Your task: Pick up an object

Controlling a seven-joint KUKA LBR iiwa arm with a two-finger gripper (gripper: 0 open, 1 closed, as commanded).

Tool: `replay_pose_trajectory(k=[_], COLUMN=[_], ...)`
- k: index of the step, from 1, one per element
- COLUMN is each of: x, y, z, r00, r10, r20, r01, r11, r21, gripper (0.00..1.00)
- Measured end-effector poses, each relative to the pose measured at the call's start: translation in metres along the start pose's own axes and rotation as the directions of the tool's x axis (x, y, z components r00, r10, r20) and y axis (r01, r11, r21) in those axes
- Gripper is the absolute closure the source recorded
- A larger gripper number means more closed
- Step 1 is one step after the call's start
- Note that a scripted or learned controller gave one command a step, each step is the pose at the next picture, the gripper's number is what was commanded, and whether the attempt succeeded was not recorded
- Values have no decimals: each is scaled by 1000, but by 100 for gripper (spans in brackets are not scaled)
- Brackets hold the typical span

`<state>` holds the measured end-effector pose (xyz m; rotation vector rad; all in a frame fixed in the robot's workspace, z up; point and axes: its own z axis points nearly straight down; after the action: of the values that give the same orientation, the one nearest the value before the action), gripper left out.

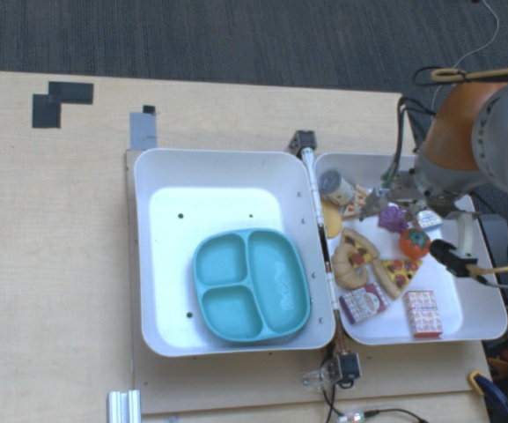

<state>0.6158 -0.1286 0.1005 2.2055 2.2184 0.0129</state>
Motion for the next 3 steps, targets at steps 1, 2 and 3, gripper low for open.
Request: replay_pose_trajectory(k=[1, 2, 3], x=[1, 1, 2], y=[2, 2, 3], z=[-11, -11, -22], r00=[1000, 1000, 1000], r10=[-2, -3, -5], r20=[0, 0, -1], r01=[2, 3, 5], r11=[1000, 1000, 1000], r21=[-4, -3, -7], gripper=[100, 0, 100])
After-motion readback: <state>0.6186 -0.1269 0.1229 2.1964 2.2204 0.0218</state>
